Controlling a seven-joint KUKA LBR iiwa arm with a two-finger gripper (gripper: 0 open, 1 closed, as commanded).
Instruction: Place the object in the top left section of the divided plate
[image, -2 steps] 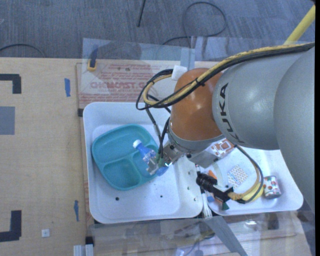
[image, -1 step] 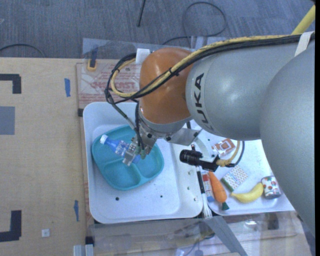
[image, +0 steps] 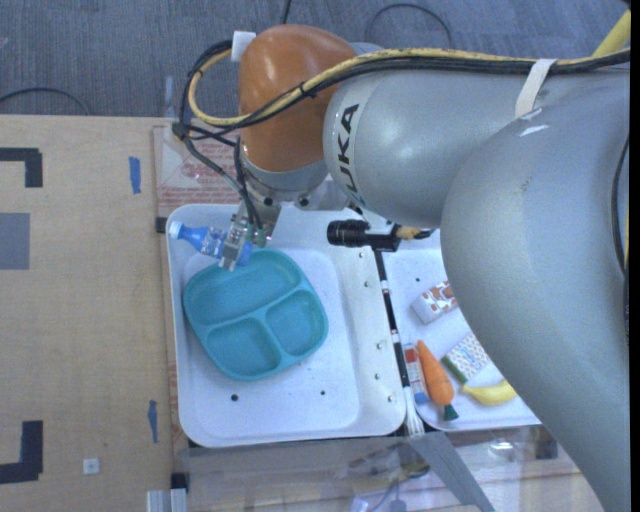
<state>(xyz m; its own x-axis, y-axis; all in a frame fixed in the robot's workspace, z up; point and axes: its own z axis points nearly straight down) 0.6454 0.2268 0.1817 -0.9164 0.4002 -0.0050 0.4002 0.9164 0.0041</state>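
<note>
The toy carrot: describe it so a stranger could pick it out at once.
Start at the right bin, partly under the big grey arm. Along its near-left side, by the divider between the bins, lies the carrot. It is orange and tapered with a green end, unlike the yellow banana beside it.

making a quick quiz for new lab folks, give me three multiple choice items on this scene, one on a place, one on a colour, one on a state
1. Which bin holds the divided plate?
A. the left bin
B. the right bin
C. neither, it sits on the bench

2. What colour is the plate?
A. red
B. teal
C. yellow

3. How does the toy carrot lie?
A. standing upright on the plate
B. lying flat in the right bin
C. hanging from the arm

Answers:
1 A, the plate rests on the floor of the left bin.
2 B, all three sections are teal blue.
3 B, it lies flat beside a yellow banana, apart from the plate.
</note>
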